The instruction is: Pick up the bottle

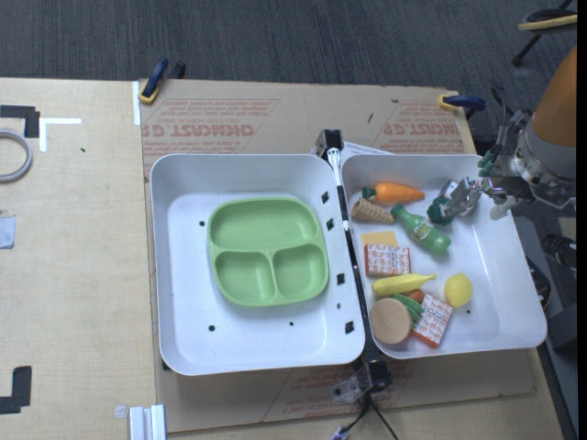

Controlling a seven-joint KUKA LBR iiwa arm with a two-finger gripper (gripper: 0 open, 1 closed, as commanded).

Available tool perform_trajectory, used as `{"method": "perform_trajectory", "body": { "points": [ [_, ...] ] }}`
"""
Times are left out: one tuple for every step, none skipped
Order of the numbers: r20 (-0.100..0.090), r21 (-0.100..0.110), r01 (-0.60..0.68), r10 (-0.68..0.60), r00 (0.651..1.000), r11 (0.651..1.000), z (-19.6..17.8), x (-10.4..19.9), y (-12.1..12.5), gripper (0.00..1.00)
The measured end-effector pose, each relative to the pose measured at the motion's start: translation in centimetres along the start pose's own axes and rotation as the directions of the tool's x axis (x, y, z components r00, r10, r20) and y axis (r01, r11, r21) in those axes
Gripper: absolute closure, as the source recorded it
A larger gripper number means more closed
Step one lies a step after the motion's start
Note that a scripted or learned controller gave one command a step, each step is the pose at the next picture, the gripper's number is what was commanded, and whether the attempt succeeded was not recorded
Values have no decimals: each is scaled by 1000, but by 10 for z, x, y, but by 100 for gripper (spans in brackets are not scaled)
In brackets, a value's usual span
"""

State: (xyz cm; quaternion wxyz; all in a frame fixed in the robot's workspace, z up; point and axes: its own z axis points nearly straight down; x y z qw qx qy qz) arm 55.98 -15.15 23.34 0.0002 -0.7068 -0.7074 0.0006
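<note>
The metal two-finger gripper (456,200) hangs over the upper right part of the right-hand shallow white plastic bin (514,324), close to that bin's far wall. Whether it is open or closed cannot be told, and nothing can be seen held in it.

The small green plastic bottle with a white label (421,228) lies on its side on the bin floor just left of and below the gripper, its base end nearest the gripper and its narrow neck pointing up and left. Whether the two touch cannot be told.

Further left of the gripper, along the far wall, lie an orange toy carrot (399,192) and a tan ridged cone-shaped toy (371,212), both just beside the bottle's neck. Below the bottle sit a red-and-white printed packet (388,260), a yellow toy banana (402,283), a yellow toy lemon (458,290), a round brown toy bun (391,320) and a second red printed packet (433,320), crowded toward the bin's left and near sides.

Bare white floor lies below and to the right of the gripper, up to the right rim.

Well to the left, the other white bin (174,273) holds a light green three-compartment tray (268,250), with bare floor on all sides of it.
</note>
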Motion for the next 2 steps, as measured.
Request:
{"method": "perform_trajectory", "body": {
  "points": [
    [1,0,1,-1,1000,1000,-9,0,0,100],
    [0,0,201,-201,980,980,19,48,-73,100]
  ]
}}
